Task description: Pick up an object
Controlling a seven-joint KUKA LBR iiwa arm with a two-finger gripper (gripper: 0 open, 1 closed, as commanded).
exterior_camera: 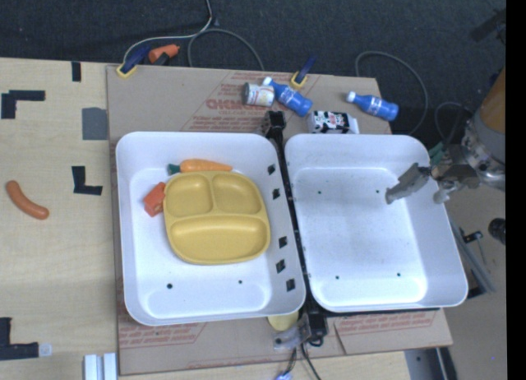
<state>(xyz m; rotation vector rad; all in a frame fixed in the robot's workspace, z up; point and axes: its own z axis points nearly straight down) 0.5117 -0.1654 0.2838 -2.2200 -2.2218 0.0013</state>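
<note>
On the bench's left edge lies a small orange sausage-shaped toy (26,200). The left white bin (136,230) carries a yellow divided plastic plate (217,216) in its middle; an orange carrot toy (205,166) lies at the plate's far edge, and a small red-orange piece (154,198) touches its left side. The right white bin (444,280) is bare. The two-finger gripper (421,183) hangs over this bin's right edge, fingers parted and grasping nothing. I judge the reach is only beginning: next it must cross to the left bin and descend over the carrot.
</note>
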